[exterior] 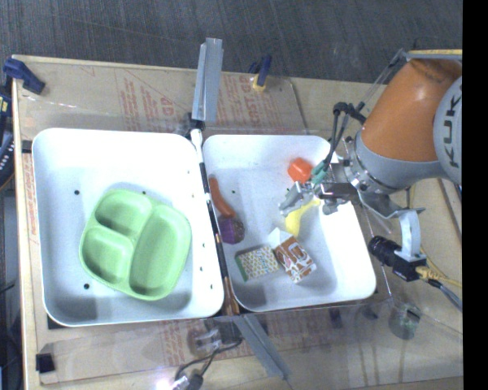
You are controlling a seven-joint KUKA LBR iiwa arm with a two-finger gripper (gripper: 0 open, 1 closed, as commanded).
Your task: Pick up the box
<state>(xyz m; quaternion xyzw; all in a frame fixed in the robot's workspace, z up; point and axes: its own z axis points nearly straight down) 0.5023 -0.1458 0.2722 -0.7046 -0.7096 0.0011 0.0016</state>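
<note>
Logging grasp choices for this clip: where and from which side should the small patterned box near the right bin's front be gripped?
Judging by its pose, come from straight above. The small patterned rectangular box lies flat on the right white bin floor, so grip across its shorter sides. The red-and-white printed packet crowds one end, so closing across the long edges looks safer. The gripper is above the yellow object.

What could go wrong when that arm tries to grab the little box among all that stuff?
The box lies flat against a patterned packet, so the gripper might catch the packet instead, or both. The gripper sits over a yellow item near an orange piece, away from the box, so it could close on the wrong thing. The box is also near the right bin's front wall, leaving little room.
</note>
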